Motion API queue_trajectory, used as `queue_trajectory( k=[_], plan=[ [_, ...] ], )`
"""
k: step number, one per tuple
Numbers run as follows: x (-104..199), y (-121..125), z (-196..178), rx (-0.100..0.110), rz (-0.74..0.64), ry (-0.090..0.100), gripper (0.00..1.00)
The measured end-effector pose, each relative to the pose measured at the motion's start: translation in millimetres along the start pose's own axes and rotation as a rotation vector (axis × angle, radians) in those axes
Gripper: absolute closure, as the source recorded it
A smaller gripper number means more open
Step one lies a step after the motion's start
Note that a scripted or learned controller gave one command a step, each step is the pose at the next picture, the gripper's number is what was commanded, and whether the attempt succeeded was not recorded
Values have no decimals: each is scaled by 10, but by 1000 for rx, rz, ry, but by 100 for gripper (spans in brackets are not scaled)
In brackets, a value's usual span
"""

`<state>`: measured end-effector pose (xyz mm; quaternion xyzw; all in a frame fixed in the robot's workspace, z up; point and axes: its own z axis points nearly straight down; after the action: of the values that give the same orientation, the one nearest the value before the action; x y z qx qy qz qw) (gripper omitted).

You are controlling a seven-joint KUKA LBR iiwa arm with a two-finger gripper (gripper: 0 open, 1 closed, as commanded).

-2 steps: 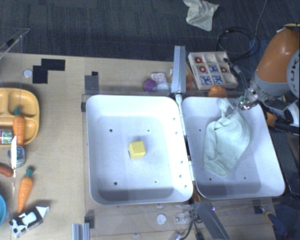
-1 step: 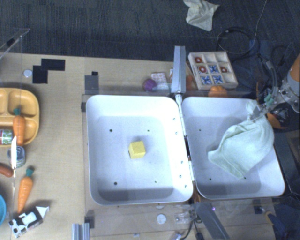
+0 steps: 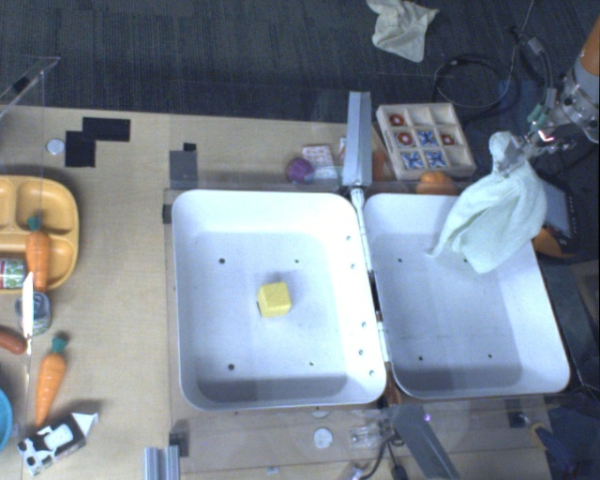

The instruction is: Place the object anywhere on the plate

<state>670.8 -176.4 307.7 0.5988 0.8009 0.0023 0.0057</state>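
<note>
two shallow white bins sit side by side on the wooden bench (image 3: pixel 122 375). the left bin (image 3: pixel 202 375) holds one thing, a small yellow block (image 3: pixel 275 299), lying a little left of the bin's centre and well apart from every wall. the right bin (image 3: pixel 487 375) has one white cloth (image 3: pixel 492 220) hanging over its upper right corner; the cloth's top is bunched into a narrow neck and its body spreads downward over the bin's floor.

the arm comes in at the top right, and its gripper (image 3: pixel 525 145) sits right at the bunched top of the cloth. the cloth's neck appears pinched there, gathered at the fingertips, so the tool looks closed on the cloth rather than spread wide; the fingers themselves are small and partly lost among the cables.

no plate can be made out for certain in either bin. at the left edge of the bench lies one yellow sectioned tray (image 3: pixel 56 202) with one toy carrot (image 3: pixel 37 258) resting on it. a second toy carrot (image 3: pixel 49 375) lies lower on the bench, near one small black-and-white carton (image 3: pixel 56 439). two black patches (image 3: pixel 94 136) mark the bench top at upper left.

behind the bins, one board with red and blue tiles (image 3: pixel 427 139) lies flat, with one purple round thing (image 3: pixel 300 170) nearby to its left. one crumpled pale rag (image 3: pixel 401 28) lies on the dark floor beyond the bench.
</note>
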Motion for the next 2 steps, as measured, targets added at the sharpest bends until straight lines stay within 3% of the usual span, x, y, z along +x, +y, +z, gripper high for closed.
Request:
queue_trajectory(
  k=[1,2],
  plan=[
    [853,-66,-1172,-6,94,-1,100],
    [1859,-103,13,8,132,5,100]
  ],
)
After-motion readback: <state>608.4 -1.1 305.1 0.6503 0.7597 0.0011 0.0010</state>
